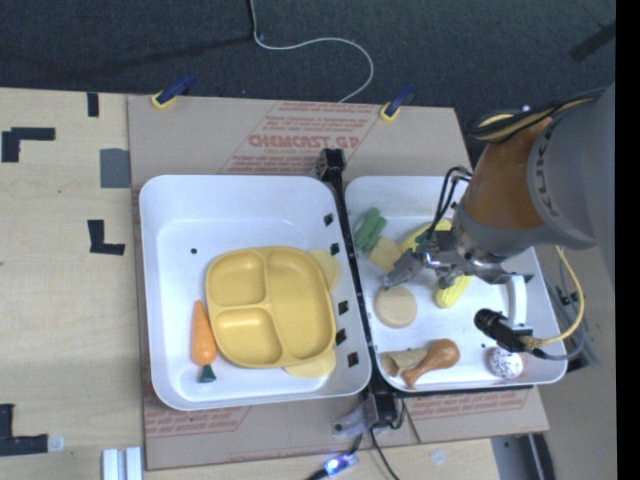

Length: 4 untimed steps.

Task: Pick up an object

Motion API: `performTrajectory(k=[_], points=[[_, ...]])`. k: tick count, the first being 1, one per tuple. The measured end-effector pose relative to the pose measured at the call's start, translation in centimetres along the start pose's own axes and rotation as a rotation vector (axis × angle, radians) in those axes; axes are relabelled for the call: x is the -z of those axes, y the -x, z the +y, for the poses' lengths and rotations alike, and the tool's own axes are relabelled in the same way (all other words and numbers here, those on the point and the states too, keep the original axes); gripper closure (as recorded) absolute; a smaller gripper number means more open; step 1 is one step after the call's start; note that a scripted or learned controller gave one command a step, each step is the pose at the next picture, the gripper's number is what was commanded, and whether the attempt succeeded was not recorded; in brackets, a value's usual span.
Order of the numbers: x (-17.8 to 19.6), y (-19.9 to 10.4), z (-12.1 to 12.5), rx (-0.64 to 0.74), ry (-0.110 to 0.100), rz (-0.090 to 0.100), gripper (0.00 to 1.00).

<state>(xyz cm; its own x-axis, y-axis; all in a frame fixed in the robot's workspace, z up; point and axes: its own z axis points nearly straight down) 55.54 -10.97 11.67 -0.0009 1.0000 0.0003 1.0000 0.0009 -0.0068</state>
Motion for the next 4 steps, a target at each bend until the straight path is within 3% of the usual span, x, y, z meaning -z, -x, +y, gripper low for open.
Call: performTrajectory(k=[1, 2, 4], points=[[-3.4, -0.1, 0.0, 0.001, 0.005, 0.000, 0.00], [-2.2, -0.1, 0.0, 0.001, 0.007, -0.002, 1.00], [9.3, -1.1, -0.5, 0.002, 0.009, 0.000, 1.00]])
